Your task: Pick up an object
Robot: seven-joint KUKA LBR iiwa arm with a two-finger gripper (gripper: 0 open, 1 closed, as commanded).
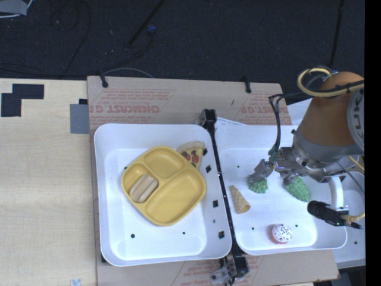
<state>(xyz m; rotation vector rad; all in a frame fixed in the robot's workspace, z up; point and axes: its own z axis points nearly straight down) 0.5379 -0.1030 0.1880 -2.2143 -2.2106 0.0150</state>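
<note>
My gripper (276,174) hangs low over the right bin (333,243), its two grey fingers spread apart and open. A small green toy (258,186) lies just under the left fingertip. A second green toy (297,190) lies under the right fingertip. Nothing sits between the fingers. A tan cone (239,199) lies to the left, near the divider. A white and pink speckled ball (281,233) rests near the bin's front wall.
The left bin (113,231) holds a yellow divided plate (172,198) with a tan bread-like piece (142,187) in one compartment. A pizza-slice toy (192,152) lies at the plate's far right edge. A black divider (217,183) separates the bins.
</note>
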